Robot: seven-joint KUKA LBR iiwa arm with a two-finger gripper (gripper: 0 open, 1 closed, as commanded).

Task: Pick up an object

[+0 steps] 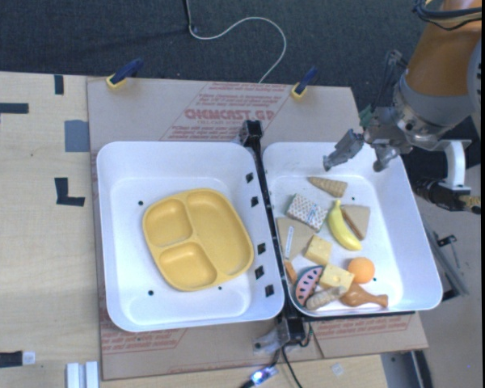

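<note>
Right bin (412, 217): drumstick (364, 300), orange (360, 268), banana (343, 226) (among other toy food)
Left bin (121, 217): yellow tray (197, 238)
Gripper (361, 157): fingers spread, gripping nothing, over right bin's far edge

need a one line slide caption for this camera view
Open gripper hovering over the right bin of toy food, banana included; yellow divided plate in the left bin.

right white bin (411, 217): toy food packed down the middle | bare floor along its right wall | left white bin (117, 217): yellow divided plastic tray (197, 238) hogs the centre
</note>
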